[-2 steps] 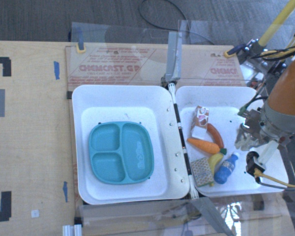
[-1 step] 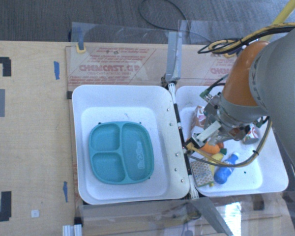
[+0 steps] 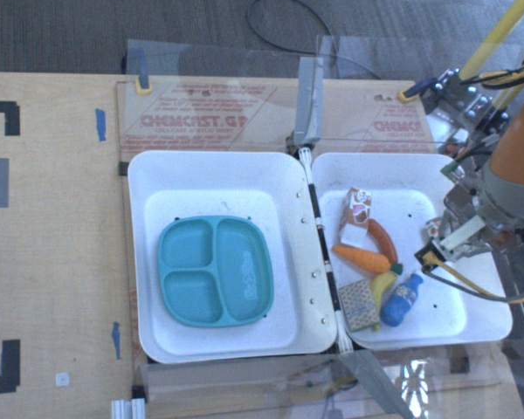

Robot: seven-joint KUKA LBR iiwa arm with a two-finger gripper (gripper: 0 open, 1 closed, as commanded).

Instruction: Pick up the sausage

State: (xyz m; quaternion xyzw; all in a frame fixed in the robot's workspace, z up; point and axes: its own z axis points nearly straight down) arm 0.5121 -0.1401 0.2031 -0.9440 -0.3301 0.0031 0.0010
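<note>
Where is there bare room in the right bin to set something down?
Bare floor lies along the right bin's far side, between the small carton and the back rim, and in its near right corner past the blue bottle. Crowded: the left half, where sausage, carrot, banana and patterned square cluster.

The grey arm (image 3: 509, 186) reaches in from the right edge of the view, its orange band (image 3: 517, 147) showing above the wrist (image 3: 489, 206). The wrist angles down and to the left, and the gripper (image 3: 458, 223) sits at the arm's end, facing leftward, about midway down the view
</note>
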